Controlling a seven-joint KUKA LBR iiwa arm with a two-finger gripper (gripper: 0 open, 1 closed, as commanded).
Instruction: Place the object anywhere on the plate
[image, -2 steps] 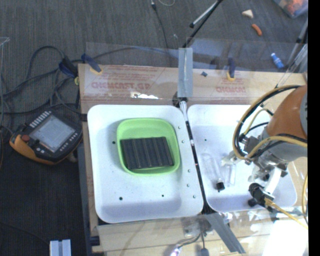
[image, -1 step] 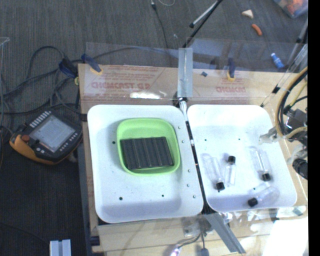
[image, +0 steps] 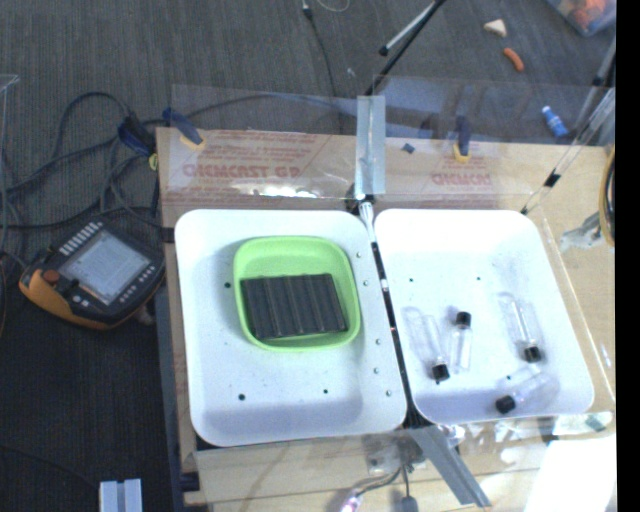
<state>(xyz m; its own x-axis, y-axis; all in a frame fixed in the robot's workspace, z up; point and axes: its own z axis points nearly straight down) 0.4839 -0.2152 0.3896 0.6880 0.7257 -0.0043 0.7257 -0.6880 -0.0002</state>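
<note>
One green plate (image: 245, 262), dark ribbed insert (image: 295, 306) inside, sitting in left bin (image: 210, 400). Four clear black-capped vials (image: 460, 345) lying loose in right bin (image: 440, 240), two just beside each other. Cannot tell gripper state. Likely to roll aside or slip from a pinch: round, slick, crowded.

Bench (image: 560, 180) w/ two white bins (image: 200, 330)

Single fixed cam above the tabletop (image: 300, 165), angled down, mid-range, framing both white bins (image: 200, 330) side by side.
</note>
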